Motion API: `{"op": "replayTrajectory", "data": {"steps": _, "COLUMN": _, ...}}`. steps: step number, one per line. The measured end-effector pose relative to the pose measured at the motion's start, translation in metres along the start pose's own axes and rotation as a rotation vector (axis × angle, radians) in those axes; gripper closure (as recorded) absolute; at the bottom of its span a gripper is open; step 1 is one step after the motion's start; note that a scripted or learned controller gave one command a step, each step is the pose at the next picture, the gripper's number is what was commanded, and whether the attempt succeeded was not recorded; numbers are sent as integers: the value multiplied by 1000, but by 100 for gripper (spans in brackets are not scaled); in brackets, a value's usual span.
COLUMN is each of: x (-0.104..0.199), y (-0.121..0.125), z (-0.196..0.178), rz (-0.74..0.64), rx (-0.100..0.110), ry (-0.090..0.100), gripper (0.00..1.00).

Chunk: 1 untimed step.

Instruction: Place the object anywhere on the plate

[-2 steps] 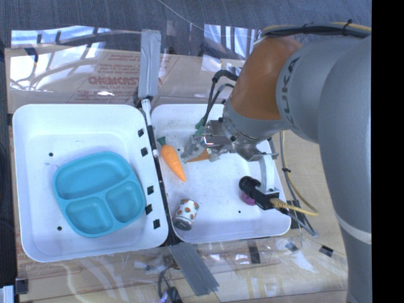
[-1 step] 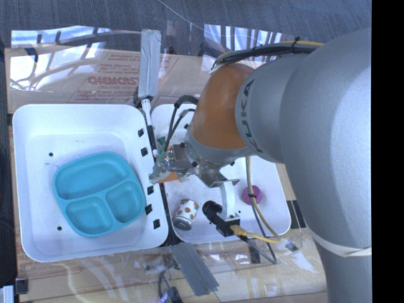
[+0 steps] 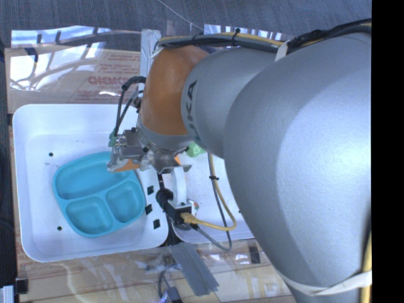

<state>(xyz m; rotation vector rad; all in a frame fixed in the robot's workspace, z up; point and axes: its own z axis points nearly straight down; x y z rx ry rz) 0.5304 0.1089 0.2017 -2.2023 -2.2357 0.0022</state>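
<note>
Grey-armed pincer (image 3: pixel 124 158) – at blue plate (image 3: pixel 95 197) rim, opening hidden.

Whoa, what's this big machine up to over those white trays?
A grey robot arm reaches in from the right, its gripper hanging over the upper right edge of a blue divided plate that sits in the left white bin. Something small and orange shows right at the gripper, but whether it is held is unclear. A green object peeks out behind the arm.

arm (image 3: pixel 297 150): grey | orange band (image 3: pixel 167 96) | yellow cable (image 3: pixel 218 223)
</note>
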Motion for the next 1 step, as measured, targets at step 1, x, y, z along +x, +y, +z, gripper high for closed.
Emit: {"op": "replayTrajectory", "data": {"steps": 1, "x": -3, "y": 0, "z": 0, "rz": 5, "rx": 0, "ry": -1, "gripper": 0}}
